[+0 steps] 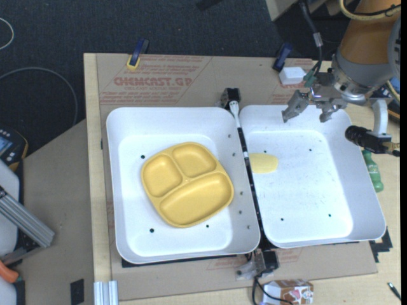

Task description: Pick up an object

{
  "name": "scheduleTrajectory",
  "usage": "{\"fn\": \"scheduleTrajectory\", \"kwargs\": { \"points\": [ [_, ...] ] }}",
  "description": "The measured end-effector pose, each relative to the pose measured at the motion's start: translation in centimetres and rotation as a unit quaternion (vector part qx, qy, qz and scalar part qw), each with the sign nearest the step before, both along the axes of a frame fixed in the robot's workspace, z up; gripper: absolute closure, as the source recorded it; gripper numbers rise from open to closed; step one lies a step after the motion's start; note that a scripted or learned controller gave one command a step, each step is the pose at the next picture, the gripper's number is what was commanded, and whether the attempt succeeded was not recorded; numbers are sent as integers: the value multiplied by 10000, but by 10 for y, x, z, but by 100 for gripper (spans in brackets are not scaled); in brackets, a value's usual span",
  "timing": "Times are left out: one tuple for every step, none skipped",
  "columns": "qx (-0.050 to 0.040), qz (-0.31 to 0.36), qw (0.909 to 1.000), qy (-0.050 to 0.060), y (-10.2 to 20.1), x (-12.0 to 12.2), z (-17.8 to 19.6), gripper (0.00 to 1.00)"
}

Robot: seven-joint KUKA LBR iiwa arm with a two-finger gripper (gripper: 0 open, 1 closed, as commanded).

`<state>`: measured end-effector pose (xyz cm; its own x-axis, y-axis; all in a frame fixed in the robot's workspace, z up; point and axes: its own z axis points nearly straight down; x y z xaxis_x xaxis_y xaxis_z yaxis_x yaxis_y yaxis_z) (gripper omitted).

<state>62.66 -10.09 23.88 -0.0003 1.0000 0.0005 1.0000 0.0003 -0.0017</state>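
The claw (pixel 311 107) hung in the upper right of the frame, over the far rim of the right-hand shallow white plastic bin (pixel 343 224), its two grey fingers spread apart and nothing between them. Above it rose the grey arm with its orange band (pixel 372 11), reaching in from the right. Down and to the left of the claw, against the left wall of that same bin, lay a small pale-yellow rounded piece (pixel 263 163), flat on the floor and well apart from the fingers. Further left, in the other white bin (pixel 121 170), sat a yellow three-compartment plastic plate (pixel 186 183), near the middle. Both bins rested on the brown cardboard-covered worktop (pixel 165 78).

To my eye the pick had not begun; the arm seemed poised before its approach. The next move would call for travelling left and toward the frame's centre, then descending with the fingers straddling the small piece, minding the bin wall just beside it.
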Motion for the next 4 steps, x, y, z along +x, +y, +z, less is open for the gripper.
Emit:
{"fn": "scheduleTrajectory", "kwargs": {
  "points": [
    [-4, 6, 10000, -20, 0, 1, 11, 100],
    [10, 26, 10000, 13, 70, -42, 28, 100],
    [12, 23, 10000, 5, 102, -106, 61, 100],
    [13, 37, 10000, -56, 152, -148, 144, 100]
  ]
}}
